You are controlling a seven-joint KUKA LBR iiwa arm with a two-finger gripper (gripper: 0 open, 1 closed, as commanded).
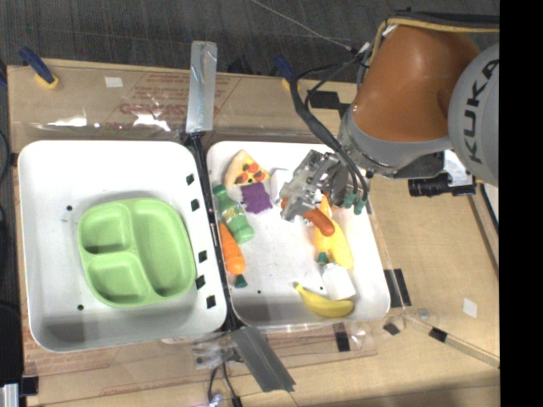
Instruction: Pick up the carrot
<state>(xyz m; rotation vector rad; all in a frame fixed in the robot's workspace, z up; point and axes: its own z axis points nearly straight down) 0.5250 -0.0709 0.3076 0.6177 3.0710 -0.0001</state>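
The carrot [232,251] is orange and lies lengthwise along the left wall of the right bin [280,299], just below a green bottle [232,214]. My gripper [299,200] hangs over the middle of the right bin, to the right of the carrot and well apart from it. Its tips are close to a red sausage-like toy [319,220]. Nothing shows between the fingers, and their gap is not clear to me.
The right bin also holds a pizza slice [246,170], a purple block [256,197], a yellow toy [335,242], a banana [323,302] and a white piece [339,280]. The left bin [51,176] holds a green divided plate [136,250].
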